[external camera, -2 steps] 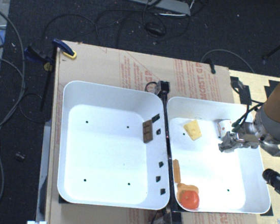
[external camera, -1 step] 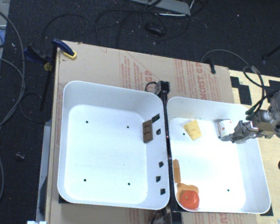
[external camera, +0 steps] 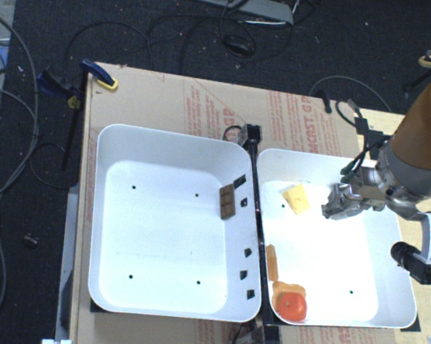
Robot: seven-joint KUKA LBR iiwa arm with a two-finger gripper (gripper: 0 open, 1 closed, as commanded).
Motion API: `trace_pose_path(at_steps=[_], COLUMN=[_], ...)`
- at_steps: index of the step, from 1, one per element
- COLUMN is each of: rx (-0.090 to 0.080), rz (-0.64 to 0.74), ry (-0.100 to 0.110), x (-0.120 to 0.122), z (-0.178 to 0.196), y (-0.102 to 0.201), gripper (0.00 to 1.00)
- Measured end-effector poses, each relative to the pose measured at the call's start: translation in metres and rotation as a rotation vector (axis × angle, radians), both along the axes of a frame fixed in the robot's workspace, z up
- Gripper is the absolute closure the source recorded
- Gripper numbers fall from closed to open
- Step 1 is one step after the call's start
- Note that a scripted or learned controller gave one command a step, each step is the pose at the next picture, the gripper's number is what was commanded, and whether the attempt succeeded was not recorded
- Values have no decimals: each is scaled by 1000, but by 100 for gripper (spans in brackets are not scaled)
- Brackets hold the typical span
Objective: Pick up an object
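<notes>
Down at the near rim sat the red tomato-like piece [external camera: 290,304] in the right bin [external camera: 387,304], an orange strip [external camera: 271,262] just beside it. Over in the left bin [external camera: 124,147], a brown block [external camera: 227,202] leaned at the divider. Then the yellow wedge [external camera: 297,198], and just right of it, my gripper [external camera: 335,208], whether spread or pinched I couldn't tell. I judged I should centre over the wedge and descend squarely.

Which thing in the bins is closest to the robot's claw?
The yellow block, in the right bin just left of the gripper. The red ball sits at the near edge; the brown piece is in the left bin.
</notes>
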State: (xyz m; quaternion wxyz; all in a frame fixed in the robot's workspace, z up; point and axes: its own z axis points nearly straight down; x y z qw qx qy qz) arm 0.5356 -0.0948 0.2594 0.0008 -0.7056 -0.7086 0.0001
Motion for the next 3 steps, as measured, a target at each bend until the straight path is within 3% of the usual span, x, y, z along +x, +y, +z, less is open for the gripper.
trace_pose_path(at_steps=[3], rx=[0], rz=[0], ry=[0], x=[7], z=[-32], y=[160], gripper=[100])
